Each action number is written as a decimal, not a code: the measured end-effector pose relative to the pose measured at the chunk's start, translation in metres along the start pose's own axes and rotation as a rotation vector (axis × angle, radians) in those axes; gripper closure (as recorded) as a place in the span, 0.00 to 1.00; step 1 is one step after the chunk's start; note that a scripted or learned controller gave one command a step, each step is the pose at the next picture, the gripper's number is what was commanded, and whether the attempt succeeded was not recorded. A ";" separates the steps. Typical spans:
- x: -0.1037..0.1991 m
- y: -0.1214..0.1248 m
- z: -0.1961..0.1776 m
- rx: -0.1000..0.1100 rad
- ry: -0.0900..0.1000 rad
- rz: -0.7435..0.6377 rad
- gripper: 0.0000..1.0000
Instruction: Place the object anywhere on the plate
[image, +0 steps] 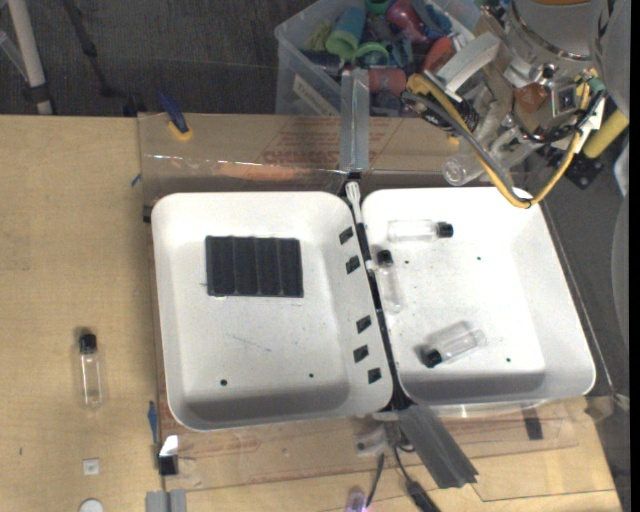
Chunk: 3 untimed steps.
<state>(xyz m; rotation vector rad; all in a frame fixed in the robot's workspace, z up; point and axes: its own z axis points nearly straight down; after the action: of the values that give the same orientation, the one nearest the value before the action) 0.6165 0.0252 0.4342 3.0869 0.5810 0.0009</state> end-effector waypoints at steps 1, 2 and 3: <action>0.026 0.000 0.000 0.000 0.001 0.173 1.00; -0.006 -0.029 0.000 0.001 -0.001 0.161 1.00; -0.081 -0.088 0.067 0.000 -0.002 0.173 1.00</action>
<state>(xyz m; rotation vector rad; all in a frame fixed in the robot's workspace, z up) 0.5094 0.0779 0.3670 3.1256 0.3128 -0.0021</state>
